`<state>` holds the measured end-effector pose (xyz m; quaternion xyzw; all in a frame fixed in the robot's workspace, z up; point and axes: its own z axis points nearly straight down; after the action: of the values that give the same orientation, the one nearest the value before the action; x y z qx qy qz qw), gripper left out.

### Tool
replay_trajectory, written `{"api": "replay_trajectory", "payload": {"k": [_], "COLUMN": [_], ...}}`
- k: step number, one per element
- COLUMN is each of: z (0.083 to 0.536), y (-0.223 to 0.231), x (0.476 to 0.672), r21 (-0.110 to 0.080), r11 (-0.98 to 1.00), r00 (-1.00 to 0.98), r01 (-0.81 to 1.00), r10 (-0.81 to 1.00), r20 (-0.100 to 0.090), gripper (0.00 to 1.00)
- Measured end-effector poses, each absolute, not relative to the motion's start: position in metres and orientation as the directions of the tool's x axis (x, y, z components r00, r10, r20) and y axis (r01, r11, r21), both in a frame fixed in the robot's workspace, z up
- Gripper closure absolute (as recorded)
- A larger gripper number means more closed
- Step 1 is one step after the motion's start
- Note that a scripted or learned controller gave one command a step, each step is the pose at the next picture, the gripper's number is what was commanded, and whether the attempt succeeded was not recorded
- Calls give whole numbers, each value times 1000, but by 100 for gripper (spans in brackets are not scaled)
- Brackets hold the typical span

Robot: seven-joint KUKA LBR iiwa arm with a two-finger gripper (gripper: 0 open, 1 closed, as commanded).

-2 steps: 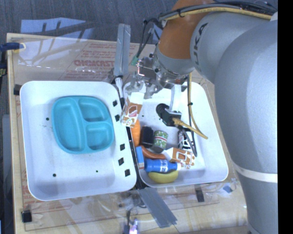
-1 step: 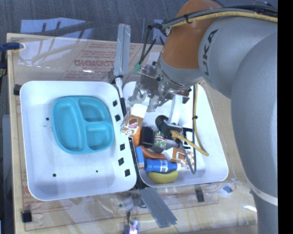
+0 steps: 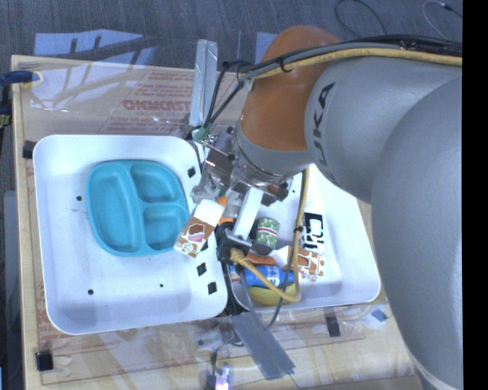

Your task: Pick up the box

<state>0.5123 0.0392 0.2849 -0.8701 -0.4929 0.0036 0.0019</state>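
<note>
The arm's grey bulk and orange band (image 3: 289, 88) reach in from the right and cover most of the right bin (image 3: 354, 279). The gripper (image 3: 220, 205) sits low over the divide between the two bins, at the left edge of the right bin's clutter. Whether it is spread or closed cannot be told from this angle, since the wrist hardware hides its tip.

The box (image 3: 200, 229), a small carton with orange and white print, lies tilted at the boundary of the bins, its lower end pointing toward the left bin (image 3: 65, 299) and its upper end tucked just under the gripper. It appears to touch or nearly touch the gripper, yet no clear grasp is visible, so it cannot be called held.

Just right of the box lie a small green-labelled can (image 3: 267, 231), a blue and yellow object (image 3: 268, 281) nearer the front, and a flat printed card (image 3: 311, 242) further right. In the left bin rests a teal divided tray (image 3: 138, 205), well apart from the gripper.

Judging by this, the approach looks done: the tool is down at the box. The grasp itself is unconfirmed, and the lift clear of the bin remains to be done.
</note>
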Motion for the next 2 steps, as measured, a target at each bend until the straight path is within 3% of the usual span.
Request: {"api": "replay_trajectory", "payload": {"k": [1,2], "z": [238,232], "y": [-9,8], "x": [485,476], "r21": [-6,-5], "r11": [-592,-620], "r00": [592,620], "r01": [806,784], "r10": [806,784], "r20": [-4,-3], "gripper": [100,100]}}
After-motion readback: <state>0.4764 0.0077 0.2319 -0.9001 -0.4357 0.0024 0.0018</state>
